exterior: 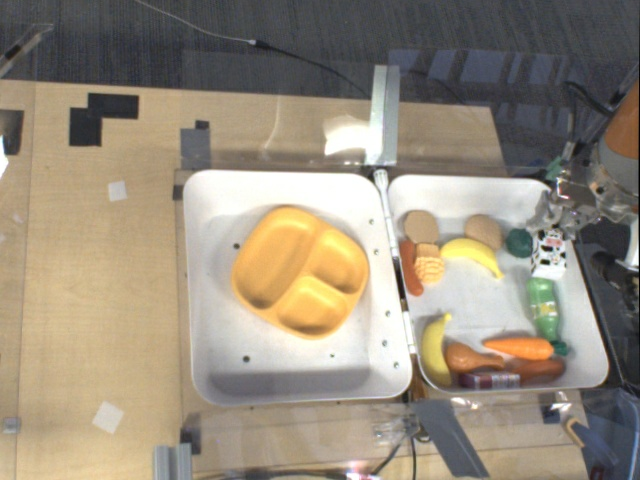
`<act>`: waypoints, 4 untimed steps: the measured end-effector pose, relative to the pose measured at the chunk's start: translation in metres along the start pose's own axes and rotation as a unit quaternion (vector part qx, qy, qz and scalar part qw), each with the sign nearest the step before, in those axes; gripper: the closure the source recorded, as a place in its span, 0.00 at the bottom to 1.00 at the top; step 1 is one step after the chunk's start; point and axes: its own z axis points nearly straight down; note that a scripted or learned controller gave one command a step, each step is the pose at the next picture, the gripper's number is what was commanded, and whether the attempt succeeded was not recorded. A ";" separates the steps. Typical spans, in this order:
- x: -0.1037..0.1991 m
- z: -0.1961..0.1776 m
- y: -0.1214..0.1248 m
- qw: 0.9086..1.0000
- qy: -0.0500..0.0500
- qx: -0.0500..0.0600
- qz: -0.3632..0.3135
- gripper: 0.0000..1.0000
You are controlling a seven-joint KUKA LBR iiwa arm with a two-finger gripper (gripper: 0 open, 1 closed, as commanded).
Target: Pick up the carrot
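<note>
The carrot (518, 348) is orange with a green stub at its right end. It lies flat near the front right corner of the right bin (590, 368), on top of a brown sausage-like toy (478, 359). My gripper (556, 206) hangs over the back right corner of that bin, well behind the carrot, with a green bottle (544, 306) lying between them. The arm's orange band (626, 128) shows at the right edge.
Sharing the right bin are two bananas (472, 255) (434, 342), a black-and-white carton (548, 253), a green ball (518, 242), bread pieces (421, 226) and a purple item (495, 378). A yellow divided plate (300, 270) lies in the left bin (215, 368).
</note>
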 end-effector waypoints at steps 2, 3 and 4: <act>0.023 -0.021 0.060 0.988 0.000 0.000 0.154 1.00; 0.026 -0.006 0.065 0.974 0.000 0.001 0.225 1.00; 0.016 0.017 0.039 0.916 0.000 0.003 0.401 1.00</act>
